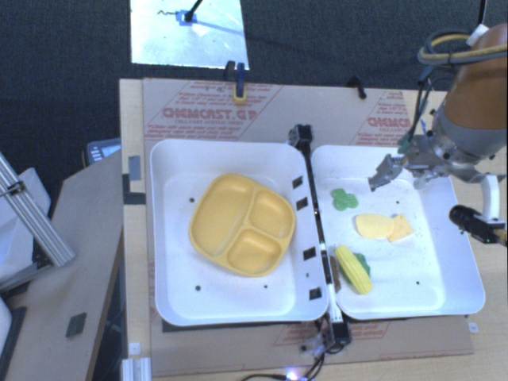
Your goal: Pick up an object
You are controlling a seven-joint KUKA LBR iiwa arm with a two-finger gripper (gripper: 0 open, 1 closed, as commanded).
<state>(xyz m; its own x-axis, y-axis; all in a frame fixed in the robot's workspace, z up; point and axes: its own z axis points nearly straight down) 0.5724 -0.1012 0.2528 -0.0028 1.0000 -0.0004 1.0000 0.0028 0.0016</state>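
Note:
The right bin (452, 292) holds three toy foods: a small green piece (344, 199), a flat pale-yellow slice (383, 227), and a yellow corn cob (354, 269) with a green leaf under it. My gripper (403, 177) hangs over the far part of this bin, up and to the right of the green piece and above the yellow slice. Its two fingers (383, 174) stand apart with nothing between them, so it is open.
The left bin (171, 292) holds a yellow divided plate (242, 223). A black clipped divider (311, 221) runs between the bins. A black part of the arm (476, 224) juts over the right bin's right rim. A cardboard sheet (214, 111) lies under both bins.

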